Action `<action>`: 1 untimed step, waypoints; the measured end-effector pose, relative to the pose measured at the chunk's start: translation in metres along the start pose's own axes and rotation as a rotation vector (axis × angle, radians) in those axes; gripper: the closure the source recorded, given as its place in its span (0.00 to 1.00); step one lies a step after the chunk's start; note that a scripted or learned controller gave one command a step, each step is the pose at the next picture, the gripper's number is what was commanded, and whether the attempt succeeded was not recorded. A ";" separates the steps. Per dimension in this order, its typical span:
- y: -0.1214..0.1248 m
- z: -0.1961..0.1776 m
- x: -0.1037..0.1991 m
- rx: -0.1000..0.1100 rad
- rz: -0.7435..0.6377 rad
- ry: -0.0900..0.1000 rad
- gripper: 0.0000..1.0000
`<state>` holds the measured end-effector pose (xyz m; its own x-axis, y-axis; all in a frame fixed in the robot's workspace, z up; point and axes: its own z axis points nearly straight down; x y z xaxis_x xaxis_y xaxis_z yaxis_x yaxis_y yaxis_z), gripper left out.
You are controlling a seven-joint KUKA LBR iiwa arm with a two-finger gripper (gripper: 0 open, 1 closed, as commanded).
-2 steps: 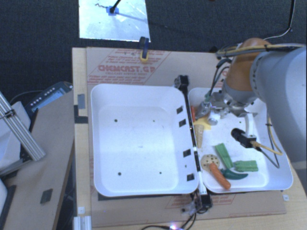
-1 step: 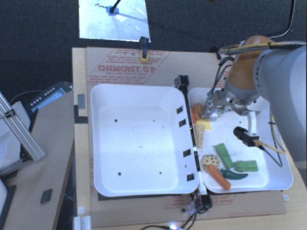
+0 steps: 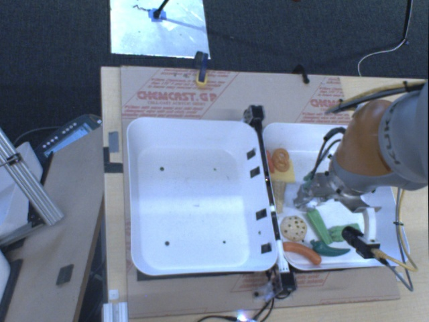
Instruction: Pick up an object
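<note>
My gripper [image 3: 310,197] hangs low inside the right bin [image 3: 305,134], reaching in from the right on the grey and orange arm [image 3: 375,146]. Directly below it lies a light green stick-shaped object [image 3: 320,228]. A round speckled cookie [image 3: 293,228] sits to the lower left of the gripper. An orange sausage-shaped piece [image 3: 302,252] lies along the bin's front edge, beside a dark green piece [image 3: 330,249]. An orange and yellow object [image 3: 281,164] rests against the bin's left wall, up and left of the gripper.
The left bin [image 3: 144,139] stands beside the right one, with a black divider with clips [image 3: 263,180] between them. A black and yellow cable part [image 3: 365,247] trails by the arm near the right bin's front corner.
</note>
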<state>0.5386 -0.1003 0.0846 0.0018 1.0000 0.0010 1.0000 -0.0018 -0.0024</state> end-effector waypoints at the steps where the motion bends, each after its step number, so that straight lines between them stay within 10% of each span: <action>1: 0.001 -0.174 -0.037 -0.021 -0.001 -0.007 1.00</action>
<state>0.5395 -0.1378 0.2588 0.0008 1.0000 -0.0061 0.9998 -0.0007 0.0190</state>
